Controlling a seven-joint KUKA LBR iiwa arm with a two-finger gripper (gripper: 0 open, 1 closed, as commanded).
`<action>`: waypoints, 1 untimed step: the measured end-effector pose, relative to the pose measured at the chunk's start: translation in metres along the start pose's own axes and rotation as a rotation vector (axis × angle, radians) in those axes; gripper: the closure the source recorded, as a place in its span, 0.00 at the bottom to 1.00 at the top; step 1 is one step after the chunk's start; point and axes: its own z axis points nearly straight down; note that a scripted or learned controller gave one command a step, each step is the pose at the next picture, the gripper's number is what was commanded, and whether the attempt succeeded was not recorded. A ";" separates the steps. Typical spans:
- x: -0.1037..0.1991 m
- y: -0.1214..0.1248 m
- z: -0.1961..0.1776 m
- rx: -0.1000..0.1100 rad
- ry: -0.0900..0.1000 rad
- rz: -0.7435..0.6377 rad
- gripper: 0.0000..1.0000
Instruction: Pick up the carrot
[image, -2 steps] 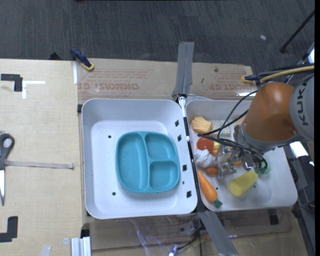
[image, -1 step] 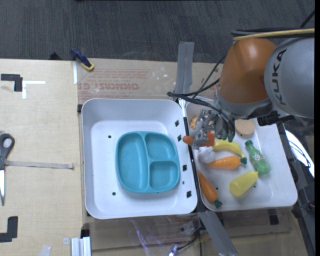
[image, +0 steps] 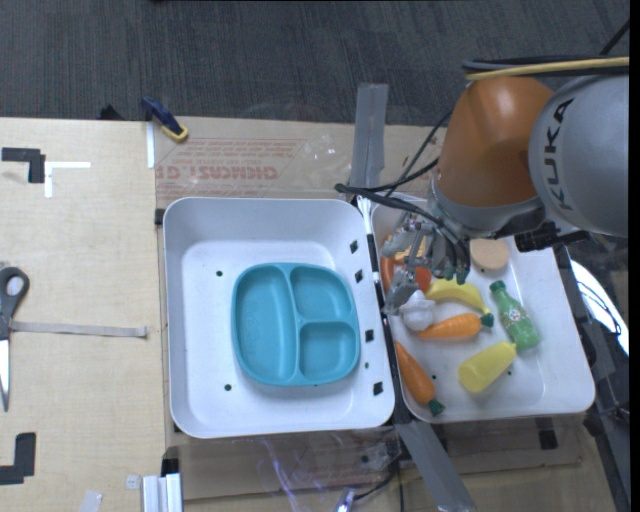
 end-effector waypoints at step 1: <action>0.040 -0.037 0.000 0.000 0.002 -0.196 0.00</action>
